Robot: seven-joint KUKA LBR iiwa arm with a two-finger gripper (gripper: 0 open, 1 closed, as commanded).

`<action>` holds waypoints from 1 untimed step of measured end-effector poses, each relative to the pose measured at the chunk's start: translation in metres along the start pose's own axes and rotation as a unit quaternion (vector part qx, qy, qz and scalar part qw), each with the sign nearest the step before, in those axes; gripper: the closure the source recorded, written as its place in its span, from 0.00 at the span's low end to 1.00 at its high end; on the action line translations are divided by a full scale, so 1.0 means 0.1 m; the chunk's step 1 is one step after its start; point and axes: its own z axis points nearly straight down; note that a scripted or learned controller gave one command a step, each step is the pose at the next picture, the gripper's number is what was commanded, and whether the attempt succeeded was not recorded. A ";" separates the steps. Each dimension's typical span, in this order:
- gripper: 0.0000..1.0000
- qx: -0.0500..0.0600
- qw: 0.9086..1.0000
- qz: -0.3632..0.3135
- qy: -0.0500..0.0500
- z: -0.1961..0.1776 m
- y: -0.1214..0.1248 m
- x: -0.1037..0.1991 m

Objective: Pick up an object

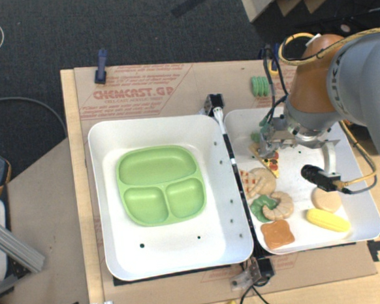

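Observation:
My gripper (pixel 266 146) hangs low over the far left part of the right bin (pixel 356 168), under the grey arm with its orange band. A small red and yellow piece (pixel 272 166) lies just in front of it; whether they touch I cannot tell. Nearer the front lie a speckled pink slice (pixel 258 181), a green leafy piece (pixel 262 205), a tan cookie (pixel 283 207), an orange square (pixel 278 234), a beige round piece (pixel 327 201) and a yellow piece (pixel 328 220).
The left bin (pixel 107 187) holds a green divided plate (pixel 160 184). A black rail (pixel 230 158) runs between the bins. A green ridged item (pixel 260 87) and a blue clip (pixel 100 66) lie on the board behind the bins.

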 end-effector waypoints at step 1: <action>1.00 -0.003 1.000 -0.005 0.002 -0.95 -0.15 0.89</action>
